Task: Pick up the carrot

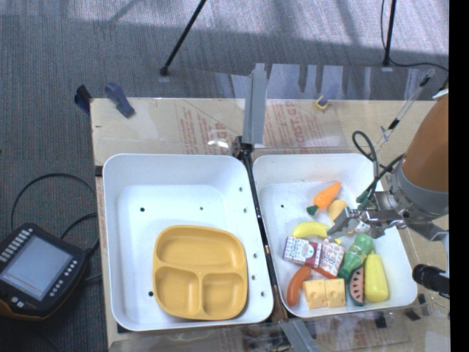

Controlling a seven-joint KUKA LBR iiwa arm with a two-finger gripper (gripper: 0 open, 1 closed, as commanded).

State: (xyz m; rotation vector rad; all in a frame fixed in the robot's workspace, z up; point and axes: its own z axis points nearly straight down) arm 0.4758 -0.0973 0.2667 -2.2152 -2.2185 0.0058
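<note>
The carrot [327, 194] is orange with a green top and lies tilted in the back part of the right bin [271, 169]. It rests apart from the other toys, just behind a cream-coloured piece [336, 209]. My gripper [362, 224] hangs low over the middle of the right bin, to the right of the carrot and nearer the front. Its fingers are open, spread over a green bottle [356, 251], with nothing between them. The carrot is not touched.
Around the gripper lie a banana [310, 230], two red-and-white cartons [314, 253], a watermelon slice [357, 286], a yellow corn-like piece [376, 278], a cheese block [325, 293] and a sausage [297, 284]. A yellow divided tray [199, 272] sits in the left bin [132, 189].
</note>
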